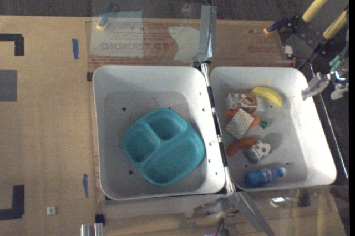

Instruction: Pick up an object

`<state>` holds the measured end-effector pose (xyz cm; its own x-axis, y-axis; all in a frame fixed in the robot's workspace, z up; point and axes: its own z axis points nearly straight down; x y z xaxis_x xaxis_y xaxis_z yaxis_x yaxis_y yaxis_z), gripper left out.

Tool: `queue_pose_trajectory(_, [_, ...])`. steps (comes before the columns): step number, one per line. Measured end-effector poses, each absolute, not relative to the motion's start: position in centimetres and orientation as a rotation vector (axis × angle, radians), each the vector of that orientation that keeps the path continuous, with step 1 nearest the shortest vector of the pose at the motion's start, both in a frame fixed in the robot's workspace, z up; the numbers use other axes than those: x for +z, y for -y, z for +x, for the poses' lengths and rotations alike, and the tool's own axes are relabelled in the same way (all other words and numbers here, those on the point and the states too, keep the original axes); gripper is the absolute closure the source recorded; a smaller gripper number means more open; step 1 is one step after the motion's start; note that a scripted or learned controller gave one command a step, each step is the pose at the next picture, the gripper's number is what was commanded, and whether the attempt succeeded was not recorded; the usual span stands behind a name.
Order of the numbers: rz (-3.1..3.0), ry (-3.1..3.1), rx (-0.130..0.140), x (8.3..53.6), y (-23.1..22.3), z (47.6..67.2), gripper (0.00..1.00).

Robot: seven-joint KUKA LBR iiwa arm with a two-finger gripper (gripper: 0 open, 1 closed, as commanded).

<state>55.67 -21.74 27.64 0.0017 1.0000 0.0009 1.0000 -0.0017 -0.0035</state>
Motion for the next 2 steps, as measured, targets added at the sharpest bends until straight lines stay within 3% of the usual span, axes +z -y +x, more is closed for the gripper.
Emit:
queue_pose_trajectory(1, [-2.127, 2.305, 0.004, 19.5, 20.0, 61.2, 0.0])
queue_pose_trajectory(2, [-2.161, 2.278, 0.002, 9.3, 20.9, 64.2, 0.0])
